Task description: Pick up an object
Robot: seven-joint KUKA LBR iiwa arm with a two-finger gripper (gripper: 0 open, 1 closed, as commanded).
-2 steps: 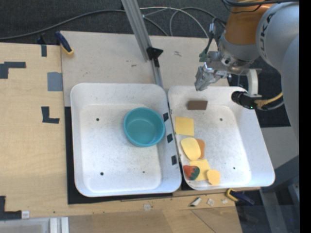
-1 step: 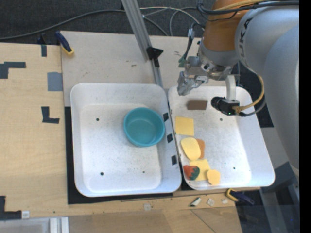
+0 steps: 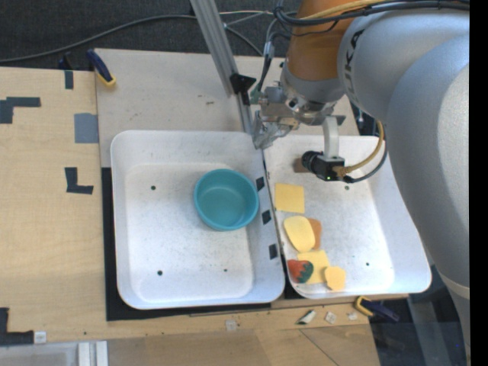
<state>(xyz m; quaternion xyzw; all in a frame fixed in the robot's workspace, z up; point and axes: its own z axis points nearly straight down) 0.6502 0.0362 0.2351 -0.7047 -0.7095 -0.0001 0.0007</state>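
Left bin point(image 3: 126, 204) holds one teal bowl point(image 3: 226, 198), upright, toward its right side, near the divider between bins. Rest of that bin's floor is bare, with dark specks.

Right bin point(image 3: 396, 258) holds a cluster of small items along its left edge, close to the divider: a pale yellow square point(image 3: 290, 198) at the top, a yellow oval piece point(image 3: 300, 233) below it overlapping an orange piece point(image 3: 314, 227), then a second yellow square point(image 3: 316, 261), a red-green item point(image 3: 300, 271) touching that square, and a small orange-yellow round piece point(image 3: 335, 278) at the bottom. These are packed tight, several touching.

Arm enters from the right, its big grey link covering the right bin's right side. Orange band point(image 3: 328, 29) sits above the wrist. Gripper point(image 3: 267, 134) hangs over the far rim where the two bins meet, above the yellow square and apart from it. Can't tell how the gripper is set; too blurred and cluttered there. Nothing seen in it.

A black cylindrical part point(image 3: 320, 164) with cables hangs off the wrist over the right bin's far end. A grey metal pole point(image 3: 217, 44) slants down just beside the gripper. A blue-yellow clamp point(image 3: 101, 67) lies on the tabletop point(image 3: 46, 204) at far left, another clamp point(image 3: 374, 308) at the near edge. Dark tape marks point(image 3: 76, 181) are on the wood.
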